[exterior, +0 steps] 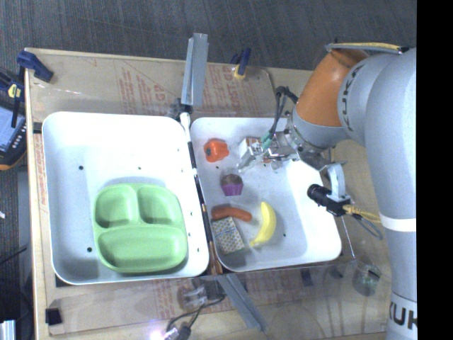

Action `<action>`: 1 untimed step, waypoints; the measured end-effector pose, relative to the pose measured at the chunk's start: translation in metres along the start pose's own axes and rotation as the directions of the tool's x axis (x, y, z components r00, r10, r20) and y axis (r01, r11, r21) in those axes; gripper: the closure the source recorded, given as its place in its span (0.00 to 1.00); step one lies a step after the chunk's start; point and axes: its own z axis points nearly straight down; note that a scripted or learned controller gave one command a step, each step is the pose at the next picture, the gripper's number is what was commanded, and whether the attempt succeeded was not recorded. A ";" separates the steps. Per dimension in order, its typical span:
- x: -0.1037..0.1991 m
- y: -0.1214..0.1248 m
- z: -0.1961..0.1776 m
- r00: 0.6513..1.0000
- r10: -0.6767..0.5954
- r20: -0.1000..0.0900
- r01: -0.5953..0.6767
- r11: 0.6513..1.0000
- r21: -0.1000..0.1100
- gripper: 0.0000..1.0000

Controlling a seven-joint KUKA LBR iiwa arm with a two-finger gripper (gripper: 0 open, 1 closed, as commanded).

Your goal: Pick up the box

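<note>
A pale wooden bench (pixel 106 69) printed with faint red lines fills most of the frame, with dark grey carpet (pixel 106 13) along the top. Two shallow white plastic bins sit side by side on it, their inner rims touching near the centre. The left bin (pixel 71 140) holds one green plastic tray with three compartments (pixel 140 227), set toward its lower right; the upper half of that bin is bare floor.

The right bin (pixel 311 243) holds five small things: one orange toy pepper (pixel 216 149) at upper left, one purple cupcake-shaped toy (pixel 231 184) below it, one red sausage (pixel 231 213), one yellow banana (pixel 265 224), and one small grey speckled box (pixel 228 234). The box lies at the lower left of this bin, close against the left wall, just below the sausage and beside the banana.

The grey arm with its orange band (pixel 322 94) enters from the upper right. Its metal gripper (pixel 258 151) hangs over the upper middle of the right bin, well apart from the box; whether the jaws are apart or together I cannot tell, as the view is cluttered there.
</note>
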 end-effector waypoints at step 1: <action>0.043 -0.011 0.069 0.994 -0.106 -0.001 0.106 0.994 0.003 0.00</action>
